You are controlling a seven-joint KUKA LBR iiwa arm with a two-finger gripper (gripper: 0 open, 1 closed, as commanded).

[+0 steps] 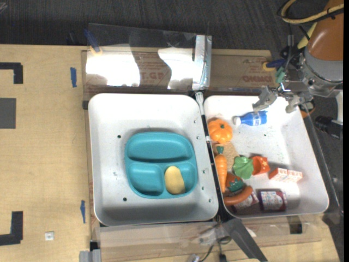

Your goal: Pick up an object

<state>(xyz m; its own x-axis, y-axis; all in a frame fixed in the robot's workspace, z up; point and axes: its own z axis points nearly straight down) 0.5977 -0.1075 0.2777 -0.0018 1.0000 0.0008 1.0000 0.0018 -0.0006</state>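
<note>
My gripper (278, 101) hangs over the far end of the right bin (305, 146), its two fingers spread apart and open, nothing between them. Just below and left of it a small blue and white bottle (251, 119) lies on its side on the bin floor. An orange pumpkin (221, 130) sits by the bin's left wall. Nearer the front lie a carrot (221, 169), a green pepper (244, 166), a red piece (261, 164), a white and red box (287, 174), a dark jar (271, 200) and a sausage (238, 196).
The left bin (103, 146) holds a teal divided plate (158, 154) with a yellow potato-like piece (174, 179) in its front right compartment. A clear plastic sheet (147, 59) stands behind the bins. Cables (300, 7) loop at the upper right.
</note>
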